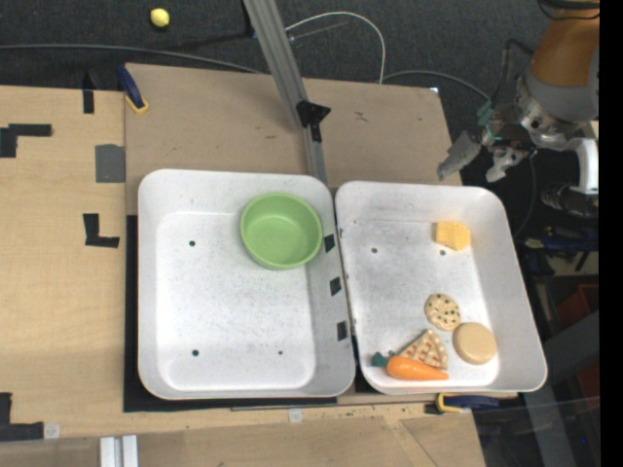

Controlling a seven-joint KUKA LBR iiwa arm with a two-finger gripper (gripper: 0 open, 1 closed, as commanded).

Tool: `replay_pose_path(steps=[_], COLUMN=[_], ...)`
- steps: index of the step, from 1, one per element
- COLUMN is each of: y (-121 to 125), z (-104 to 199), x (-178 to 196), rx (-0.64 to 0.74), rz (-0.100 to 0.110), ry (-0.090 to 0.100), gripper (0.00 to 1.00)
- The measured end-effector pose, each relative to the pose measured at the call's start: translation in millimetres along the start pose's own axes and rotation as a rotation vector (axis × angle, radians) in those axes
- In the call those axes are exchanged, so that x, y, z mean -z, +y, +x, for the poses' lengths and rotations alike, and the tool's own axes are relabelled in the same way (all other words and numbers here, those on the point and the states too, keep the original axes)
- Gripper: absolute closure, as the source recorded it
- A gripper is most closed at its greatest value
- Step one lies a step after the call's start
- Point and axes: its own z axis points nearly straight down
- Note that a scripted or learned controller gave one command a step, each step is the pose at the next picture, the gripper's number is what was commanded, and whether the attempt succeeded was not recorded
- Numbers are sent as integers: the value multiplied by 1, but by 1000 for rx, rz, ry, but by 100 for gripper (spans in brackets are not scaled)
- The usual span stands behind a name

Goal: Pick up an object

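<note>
The right bin holds a yellow cheese block near its far side, and a chocolate-chip cookie, a tan round biscuit, a pizza slice and an orange carrot in its near corner. A green bowl sits at the far right of the left bin. My gripper hangs above the bench just beyond the right bin's far right corner, open, with nothing between its fingers. It is well above and to the right of the cheese block.
A grey metal pole slants down from the top to the gap between the bins. A yellow ball lies on the dark floor at the far left. Cables loop across the bench behind the bins.
</note>
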Motion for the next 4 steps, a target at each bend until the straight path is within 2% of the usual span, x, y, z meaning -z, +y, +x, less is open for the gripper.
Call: replay_pose_path(steps=[1, 2, 4], y=[0, -5, 0], z=[0, 9, 14], x=[0, -58, -173], rx=[0, -1, 0], rz=[0, 6, 6], ry=[0, 2, 1], gripper=[0, 0, 0])
